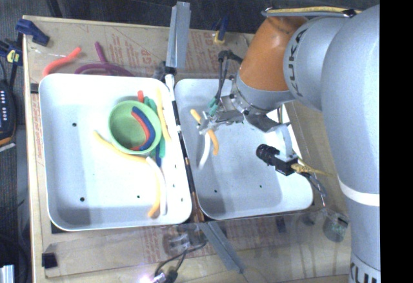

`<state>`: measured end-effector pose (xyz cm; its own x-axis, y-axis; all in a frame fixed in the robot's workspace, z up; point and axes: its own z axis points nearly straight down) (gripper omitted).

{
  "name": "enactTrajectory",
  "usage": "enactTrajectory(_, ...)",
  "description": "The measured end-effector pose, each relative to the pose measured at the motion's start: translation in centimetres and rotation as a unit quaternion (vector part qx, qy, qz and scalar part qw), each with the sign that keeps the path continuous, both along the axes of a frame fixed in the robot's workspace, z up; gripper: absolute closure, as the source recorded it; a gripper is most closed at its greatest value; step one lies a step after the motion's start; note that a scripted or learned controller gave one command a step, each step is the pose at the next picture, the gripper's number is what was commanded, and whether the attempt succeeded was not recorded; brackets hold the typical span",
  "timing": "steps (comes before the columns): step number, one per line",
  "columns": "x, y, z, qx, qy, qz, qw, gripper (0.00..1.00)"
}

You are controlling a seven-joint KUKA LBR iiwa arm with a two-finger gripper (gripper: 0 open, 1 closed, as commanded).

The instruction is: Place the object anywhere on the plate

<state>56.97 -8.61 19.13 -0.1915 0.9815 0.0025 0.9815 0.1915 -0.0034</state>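
Seen from above the bench: my pincer (210,122) hangs over the upper left part of the right bin (258,198), close to the rim where the two bins meet. Whether it is released or clenched I cannot tell; the metal tips blur into the objects under them. Directly beneath and beside my tips lie a small orange strip (213,142), a short yellow piece (195,115) and a pale white strip (203,155), all on the white floor of the right bin; I cannot tell whether I touch any of them. My grey arm with its orange band (274,49) crosses in from the right and covers the upper right of that bin, and a black fitting (271,156) sits over its right side. The lower half of the right bin's floor is bare white.

The green plate (122,126) rests in the left bin (77,185), toward its upper right, near the shared rim. A red curved piece (137,144) and a blue curved piece (147,122) lie on the plate. A long yellow strip (157,188) runs from the plate's left side, under its lower edge, down toward the bin's lower right corner, and another yellow strip (163,122) lies just beside the rim on the plate's right. The left bin's left and lower floor shows open white surface.
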Motion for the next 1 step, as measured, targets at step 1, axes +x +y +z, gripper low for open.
enactTrajectory(1,0.0,-0.01,0.01,0.0,0.0,0.0,1.0,0.0)
